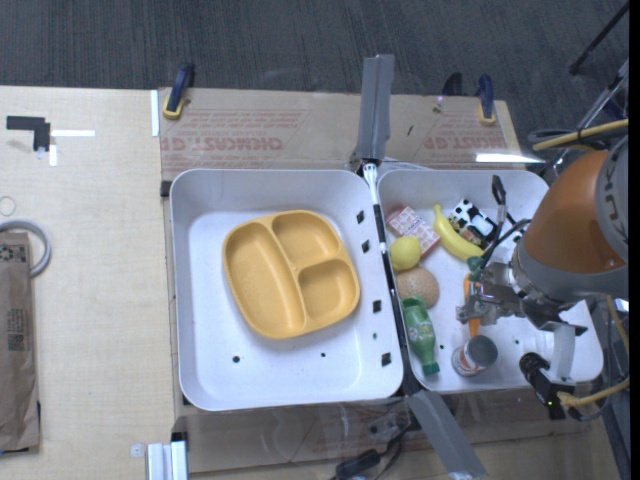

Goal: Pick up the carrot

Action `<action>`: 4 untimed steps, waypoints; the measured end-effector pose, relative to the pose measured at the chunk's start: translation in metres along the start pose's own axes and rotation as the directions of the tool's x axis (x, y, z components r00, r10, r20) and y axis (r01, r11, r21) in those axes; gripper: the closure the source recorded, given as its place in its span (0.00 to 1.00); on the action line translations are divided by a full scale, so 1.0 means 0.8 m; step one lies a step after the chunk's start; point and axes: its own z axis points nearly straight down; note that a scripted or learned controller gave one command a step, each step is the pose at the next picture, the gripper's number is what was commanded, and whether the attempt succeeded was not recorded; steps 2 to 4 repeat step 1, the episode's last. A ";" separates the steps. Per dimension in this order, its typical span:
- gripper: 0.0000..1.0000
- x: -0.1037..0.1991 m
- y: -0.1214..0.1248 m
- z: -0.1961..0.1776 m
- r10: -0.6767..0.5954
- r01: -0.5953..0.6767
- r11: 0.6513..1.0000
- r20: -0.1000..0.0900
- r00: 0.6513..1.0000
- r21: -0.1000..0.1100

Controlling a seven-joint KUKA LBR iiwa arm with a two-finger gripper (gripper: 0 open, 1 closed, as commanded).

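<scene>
The carrot (467, 289) is a thin orange piece in the right bin (520, 180), lying roughly along the view's vertical. Only short orange stretches of it show, because my gripper (478, 305) sits right over its middle. The grey arm with its orange band (578, 223) reaches in from the right and covers the bin's right side. Whether the carrot is gripped cannot be made out from this angle.
Around the carrot lie a green bottle (419, 334), a brown roll (419, 288), a lemon (404, 253), a banana (455, 236), a pink packet (412, 223), a black-and-white toy (470, 218) and a small can (474, 354). The left bin (200, 298) holds a yellow divided plate (290, 271).
</scene>
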 end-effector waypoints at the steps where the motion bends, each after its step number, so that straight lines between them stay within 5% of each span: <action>1: 1.00 0.042 -0.009 -0.119 -0.050 0.050 0.999 0.003 0.999 -0.001; 4: 1.00 0.042 -0.009 -0.119 -0.050 0.050 0.999 0.003 0.999 -0.001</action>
